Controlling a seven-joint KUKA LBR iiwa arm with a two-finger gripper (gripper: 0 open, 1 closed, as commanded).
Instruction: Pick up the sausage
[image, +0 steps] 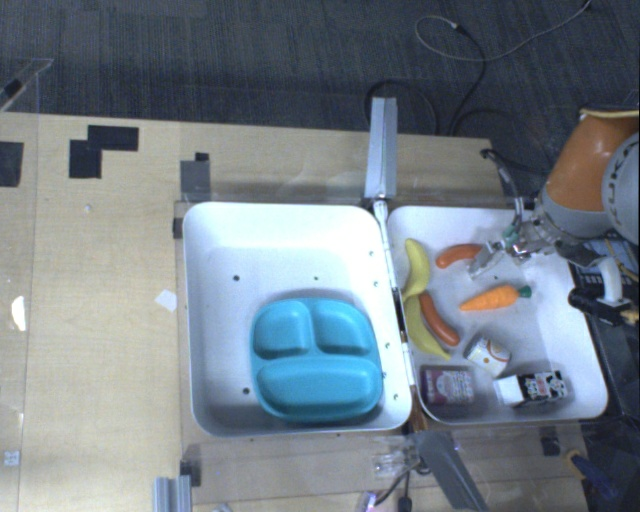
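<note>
Pale wooden bench top, seen from above, carries two shallow white bins side by side. At lower centre, the left bin (200, 300) holds a blue divided tray (315, 360). To its right, the right bin (580, 385) holds a banana (417, 268), a carrot (492, 297), two small cartons and two sausages. One sausage (440, 319) lies beside the banana; another sausage (458, 255) lies near the bin's top. The gripper (497, 256) hovers just beside that upper sausage, fingers spread, pinching nothing.
</note>
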